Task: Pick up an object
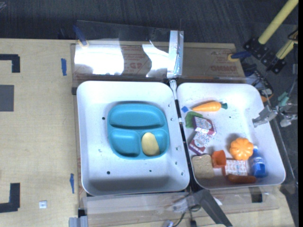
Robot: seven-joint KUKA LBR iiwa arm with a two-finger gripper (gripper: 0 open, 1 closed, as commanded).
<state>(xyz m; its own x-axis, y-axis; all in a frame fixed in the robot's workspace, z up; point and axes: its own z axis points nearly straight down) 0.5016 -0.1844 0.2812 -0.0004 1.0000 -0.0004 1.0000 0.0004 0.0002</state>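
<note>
Pumpkin (241,148) is my likeliest pick: a small orange toy sitting in the right bin (246,90), toward its near right part, with clear space on its far side. My hand (272,115) sits at the right rim of that bin, so the pumpkin lies to my left and a little nearer the front edge, close by. It is round, so it has no long axis to line up with.

Other things crowd the same bin. A carrot (207,107) lies far and left of me, its long axis running left to right. Packets (202,134) are heaped in the middle, a slice of bread (202,166) rests at the near left, and a blue bottle (258,165) stands just beside the pumpkin on its near right. The bottle could get in the way of a finger, I judge.

The left bin (90,141) holds a blue divided tray (135,115) with a yellow lemon (150,144) in its near right compartment, well apart from me across the divider.

My hand shows as grey metal low over the rim, reaching in from the right. I cannot tell how it is set, and I see nothing held in it.
</note>
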